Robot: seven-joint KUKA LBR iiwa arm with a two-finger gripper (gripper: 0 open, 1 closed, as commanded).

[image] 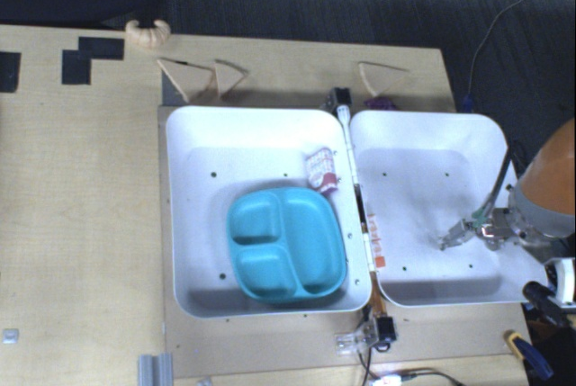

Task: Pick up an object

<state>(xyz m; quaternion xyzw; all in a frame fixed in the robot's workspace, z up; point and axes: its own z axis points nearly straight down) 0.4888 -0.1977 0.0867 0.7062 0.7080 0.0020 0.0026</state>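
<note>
Blue tray (286, 243) lies in my left bin (184, 195); my tool (461, 234) hangs over the right bin (423, 150), grip state unclear.

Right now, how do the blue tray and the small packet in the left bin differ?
The blue tray is much larger than the small packet. The blue tray is a single turquoise colour with three moulded compartments; the small packet is white with red print. The blue tray sits at the middle and front of the floor, while the small packet lies behind it, near the divider. Both are in the left bin.
</note>
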